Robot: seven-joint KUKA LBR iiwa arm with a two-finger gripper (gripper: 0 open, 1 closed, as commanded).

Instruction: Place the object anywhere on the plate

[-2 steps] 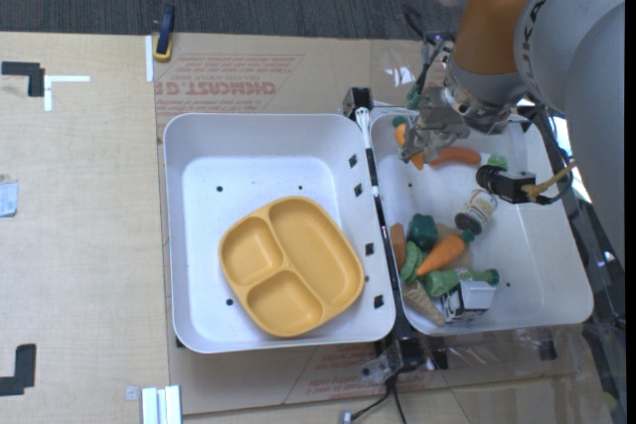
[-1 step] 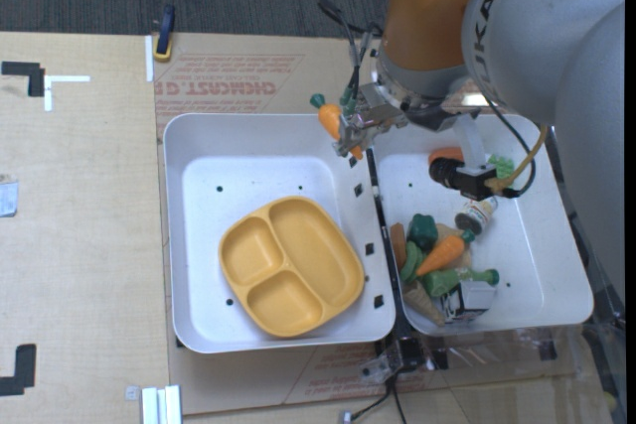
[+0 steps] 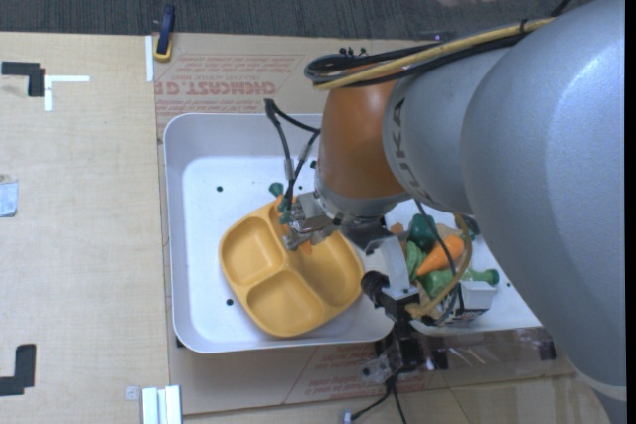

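Our hand [image 3: 298, 225] hovers over the yellow plate [image 3: 283, 288] in the white bin [image 3: 199, 243]; grip state and object (hidden under the wrist) we cannot tell. We should release low, above a compartment.

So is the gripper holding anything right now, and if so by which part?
Cannot be told. The gripper is low over the yellow plate, its tip hidden by the arm, and nothing can be seen in its grasp.
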